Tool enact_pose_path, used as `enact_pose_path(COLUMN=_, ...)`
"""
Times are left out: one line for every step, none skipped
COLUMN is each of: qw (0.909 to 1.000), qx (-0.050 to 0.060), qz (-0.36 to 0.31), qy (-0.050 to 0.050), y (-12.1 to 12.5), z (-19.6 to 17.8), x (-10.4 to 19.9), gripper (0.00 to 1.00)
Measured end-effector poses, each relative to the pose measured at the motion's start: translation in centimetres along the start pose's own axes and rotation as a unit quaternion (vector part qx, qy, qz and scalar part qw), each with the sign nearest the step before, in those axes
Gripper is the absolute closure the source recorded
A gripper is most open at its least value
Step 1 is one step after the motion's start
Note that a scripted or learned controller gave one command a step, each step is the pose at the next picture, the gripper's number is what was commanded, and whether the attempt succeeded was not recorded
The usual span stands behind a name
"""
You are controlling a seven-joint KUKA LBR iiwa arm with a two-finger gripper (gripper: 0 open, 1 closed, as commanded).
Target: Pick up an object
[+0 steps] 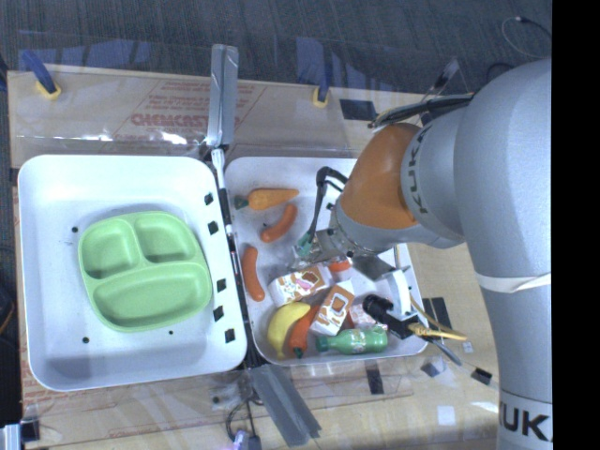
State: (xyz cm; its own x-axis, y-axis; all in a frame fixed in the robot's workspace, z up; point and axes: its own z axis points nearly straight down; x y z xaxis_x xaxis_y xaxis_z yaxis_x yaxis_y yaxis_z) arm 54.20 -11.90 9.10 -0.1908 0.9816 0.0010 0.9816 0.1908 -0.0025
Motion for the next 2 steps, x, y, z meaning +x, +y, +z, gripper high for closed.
enact_pose_path(qw=1.0000, qx=0.000, qz=-0.003, qy=0.000, y=0.08, z=-1.01, x=0.05, gripper=1.00)
enact_pose_path(qw=1.0000, qx=0.000, qz=-0.003, qy=0.000, y=0.08, z=-1.00, x=0.06, gripper=0.00)
